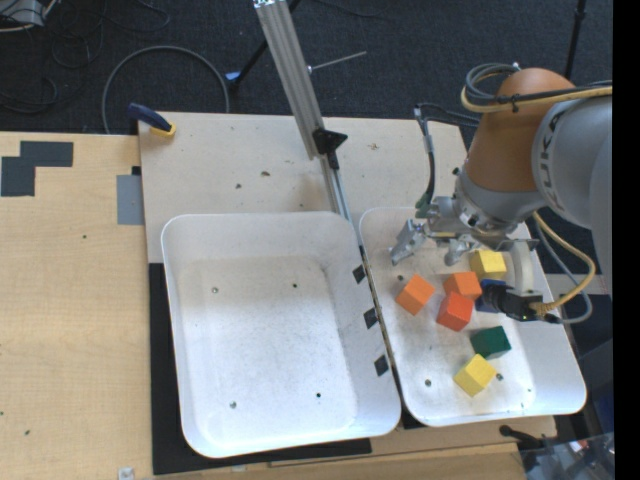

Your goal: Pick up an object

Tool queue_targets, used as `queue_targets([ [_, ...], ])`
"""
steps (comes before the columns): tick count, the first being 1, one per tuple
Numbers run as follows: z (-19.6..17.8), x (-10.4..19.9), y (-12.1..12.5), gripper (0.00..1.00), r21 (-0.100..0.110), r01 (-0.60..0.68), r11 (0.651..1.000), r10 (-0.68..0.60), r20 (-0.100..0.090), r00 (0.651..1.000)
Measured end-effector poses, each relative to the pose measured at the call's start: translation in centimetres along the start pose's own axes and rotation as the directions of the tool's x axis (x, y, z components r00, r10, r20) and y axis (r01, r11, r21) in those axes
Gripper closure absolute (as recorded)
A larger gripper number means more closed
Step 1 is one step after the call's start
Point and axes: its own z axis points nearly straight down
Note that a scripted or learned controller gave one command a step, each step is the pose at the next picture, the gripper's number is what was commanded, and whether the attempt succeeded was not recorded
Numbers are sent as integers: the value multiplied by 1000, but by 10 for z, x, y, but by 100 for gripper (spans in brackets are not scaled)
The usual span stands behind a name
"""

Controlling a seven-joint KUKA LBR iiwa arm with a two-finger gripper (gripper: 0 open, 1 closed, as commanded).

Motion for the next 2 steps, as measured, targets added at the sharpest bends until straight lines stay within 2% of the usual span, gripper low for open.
queue_targets([
  [2, 0, 1, -17, 0, 0, -6, 1000, 6, 0, 1000],
])
